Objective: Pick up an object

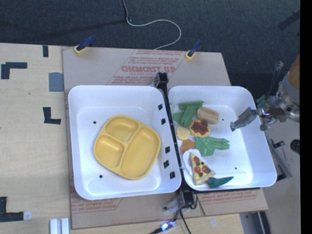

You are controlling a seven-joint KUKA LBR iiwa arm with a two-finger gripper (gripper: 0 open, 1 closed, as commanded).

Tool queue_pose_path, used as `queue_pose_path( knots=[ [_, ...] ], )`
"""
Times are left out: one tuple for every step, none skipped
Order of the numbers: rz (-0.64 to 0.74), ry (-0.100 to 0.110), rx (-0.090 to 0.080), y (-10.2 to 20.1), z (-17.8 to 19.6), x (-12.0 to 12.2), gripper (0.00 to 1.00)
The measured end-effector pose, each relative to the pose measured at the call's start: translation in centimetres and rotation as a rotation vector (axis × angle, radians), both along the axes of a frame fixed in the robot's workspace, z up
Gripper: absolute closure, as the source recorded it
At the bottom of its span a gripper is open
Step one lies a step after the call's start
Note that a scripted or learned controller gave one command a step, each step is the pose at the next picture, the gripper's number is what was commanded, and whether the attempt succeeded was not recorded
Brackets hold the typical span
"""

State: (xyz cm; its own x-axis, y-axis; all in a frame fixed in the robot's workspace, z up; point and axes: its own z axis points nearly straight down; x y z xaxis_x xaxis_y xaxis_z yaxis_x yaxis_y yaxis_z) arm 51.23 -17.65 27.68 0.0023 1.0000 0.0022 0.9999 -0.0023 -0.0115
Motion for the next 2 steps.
queue_pose_path(
  knots=[
    [0.003, -0.01, -0.002, 0.0, 0.5, 0.2, 0.0],
    [0.002, -0.004, -0.001, -0.3, -5.7, -0.4, 0.0]
  ],
)
